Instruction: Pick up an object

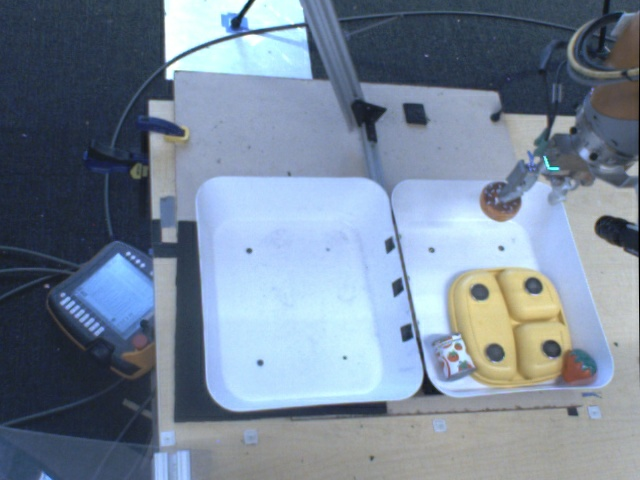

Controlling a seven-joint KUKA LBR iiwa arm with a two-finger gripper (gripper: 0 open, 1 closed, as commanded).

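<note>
The left shallow white plastic bin [230, 368] has nothing to grab, so the action's in the right white bin [575, 258]: a small patterned cube [452, 356], a big yellow four-bump toy [508, 325], a red strawberry-like thing [578, 366]. Up at its far edge, the gripper [508, 193] sits right at a small round brown doughnut-like object [496, 203], just to its left and below. Can't tell if it's clenched on it or released.
</note>
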